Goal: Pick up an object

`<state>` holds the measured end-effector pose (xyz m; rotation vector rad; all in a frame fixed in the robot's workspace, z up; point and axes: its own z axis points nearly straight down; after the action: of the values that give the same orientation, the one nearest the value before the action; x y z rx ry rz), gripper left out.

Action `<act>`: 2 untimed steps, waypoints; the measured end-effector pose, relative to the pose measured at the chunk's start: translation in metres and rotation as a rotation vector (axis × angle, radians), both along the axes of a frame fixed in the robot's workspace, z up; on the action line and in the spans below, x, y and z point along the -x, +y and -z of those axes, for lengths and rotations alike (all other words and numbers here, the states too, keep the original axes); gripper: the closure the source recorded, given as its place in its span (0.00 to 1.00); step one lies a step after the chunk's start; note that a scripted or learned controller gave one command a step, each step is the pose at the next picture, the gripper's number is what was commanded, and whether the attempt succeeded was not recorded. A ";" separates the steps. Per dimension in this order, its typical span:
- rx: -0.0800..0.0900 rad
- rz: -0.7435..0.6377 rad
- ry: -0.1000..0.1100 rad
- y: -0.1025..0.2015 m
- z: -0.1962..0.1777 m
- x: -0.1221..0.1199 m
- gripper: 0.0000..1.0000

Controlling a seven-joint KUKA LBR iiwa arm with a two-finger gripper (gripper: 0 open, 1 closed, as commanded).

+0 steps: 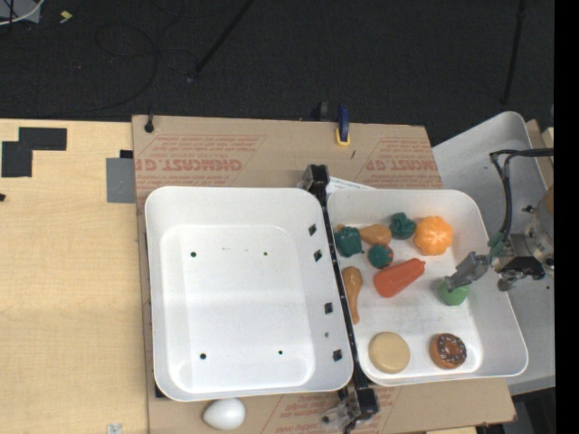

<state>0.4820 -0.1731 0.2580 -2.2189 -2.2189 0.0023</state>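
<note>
Camera view from above shows the right bin (493, 224) holding all the toy food: an orange fruit (433, 235) near the far wall, a dark green piece (403, 225) beside it, an orange-brown piece (374, 235), two more teal-green lumps (349, 241) (380, 256), a red pepper-like piece (399, 278) in the middle, a tan pear-like shape (351, 287) along the divider, a pale round biscuit (389, 352) and a chocolate doughnut (448, 351) at the near wall. A small green object (453, 291) sits toward the bin's right side, with the tool (470, 269) just over it; whether its fingers are spread or pinching the green object, I cannot tell. Bare floor lies between the pepper and the near-wall items. The left bin (167, 242) shows bare white floor. A white egg-like thing (223, 413) lies on the table by its near rim.
</note>
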 end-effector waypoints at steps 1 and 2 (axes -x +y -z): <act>-0.004 -0.002 0.008 0.033 0.146 -0.014 0.00; 0.013 -0.001 -0.008 0.086 0.168 -0.088 0.00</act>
<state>0.5703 -0.0869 0.0897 -2.2283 -2.2303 0.0087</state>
